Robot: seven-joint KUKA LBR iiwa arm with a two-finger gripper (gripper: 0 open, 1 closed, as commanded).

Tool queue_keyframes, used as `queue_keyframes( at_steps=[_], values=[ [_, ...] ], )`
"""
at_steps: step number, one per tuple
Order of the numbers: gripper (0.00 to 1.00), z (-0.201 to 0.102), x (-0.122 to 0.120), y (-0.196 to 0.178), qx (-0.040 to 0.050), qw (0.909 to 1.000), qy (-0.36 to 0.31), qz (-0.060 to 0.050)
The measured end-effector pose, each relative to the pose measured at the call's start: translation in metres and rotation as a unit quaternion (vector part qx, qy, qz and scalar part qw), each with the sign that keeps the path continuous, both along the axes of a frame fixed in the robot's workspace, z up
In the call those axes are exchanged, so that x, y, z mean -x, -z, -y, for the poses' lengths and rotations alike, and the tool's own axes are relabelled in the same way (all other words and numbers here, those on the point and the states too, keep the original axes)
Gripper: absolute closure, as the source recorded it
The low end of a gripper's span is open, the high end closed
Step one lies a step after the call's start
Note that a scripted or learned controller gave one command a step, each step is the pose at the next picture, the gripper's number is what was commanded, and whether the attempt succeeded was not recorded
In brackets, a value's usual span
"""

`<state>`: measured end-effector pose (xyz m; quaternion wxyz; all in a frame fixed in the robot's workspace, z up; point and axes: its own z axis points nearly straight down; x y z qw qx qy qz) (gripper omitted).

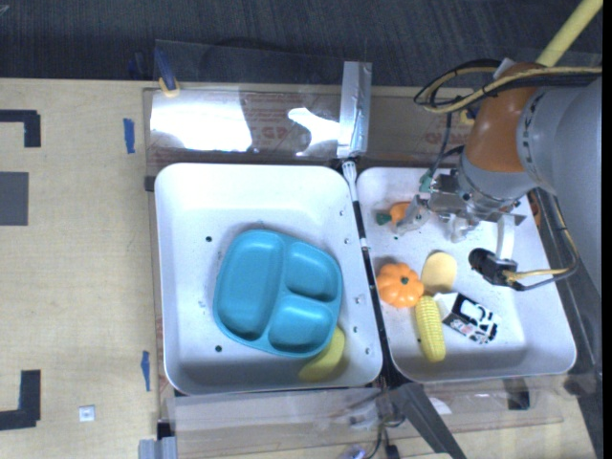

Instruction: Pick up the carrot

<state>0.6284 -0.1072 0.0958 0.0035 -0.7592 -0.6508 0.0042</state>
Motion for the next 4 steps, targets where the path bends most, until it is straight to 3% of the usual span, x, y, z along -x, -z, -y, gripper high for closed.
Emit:
queue_keyframes(
  at_steps=[1, 2, 3, 4],
  values=[
    [0.00, 0.021, -0.035, -0.100, 0.0006, 0.9915, -0.130, 0.008],
    [0.00, -0.045, -0.039, -0.089, -0.0016, 0.9960, -0.090, 0.004],
    [0.00, 0.020, -0.021, 0.008, 0.0005, 0.9904, -0.138, 0.008],
    [0.00, 0.070, -0.041, -0.085, 0.0025, 0.9797, -0.200, 0.011]
  ],
)
